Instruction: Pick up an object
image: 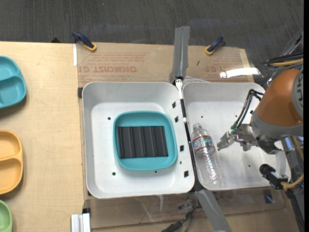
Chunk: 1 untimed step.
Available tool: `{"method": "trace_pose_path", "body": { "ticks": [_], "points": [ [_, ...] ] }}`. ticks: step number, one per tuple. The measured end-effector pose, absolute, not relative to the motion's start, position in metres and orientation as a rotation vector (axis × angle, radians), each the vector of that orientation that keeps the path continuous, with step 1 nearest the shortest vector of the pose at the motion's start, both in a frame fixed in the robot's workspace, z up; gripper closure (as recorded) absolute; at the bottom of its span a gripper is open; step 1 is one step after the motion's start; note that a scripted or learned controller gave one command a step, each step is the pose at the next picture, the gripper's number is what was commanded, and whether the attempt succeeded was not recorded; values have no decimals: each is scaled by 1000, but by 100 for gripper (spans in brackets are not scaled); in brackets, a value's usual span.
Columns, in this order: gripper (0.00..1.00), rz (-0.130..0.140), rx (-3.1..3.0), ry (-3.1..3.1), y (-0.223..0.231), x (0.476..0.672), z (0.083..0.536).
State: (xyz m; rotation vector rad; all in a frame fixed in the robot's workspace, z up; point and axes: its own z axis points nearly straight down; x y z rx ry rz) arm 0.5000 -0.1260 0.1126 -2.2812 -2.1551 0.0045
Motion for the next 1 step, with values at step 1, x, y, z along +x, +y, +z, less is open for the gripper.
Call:
{"method": "trace_pose_path", "body": {
  "ticks": [1],
  "points": [
    [0, 3, -2314, -2125, -202, 515, 171]
  ]
}}
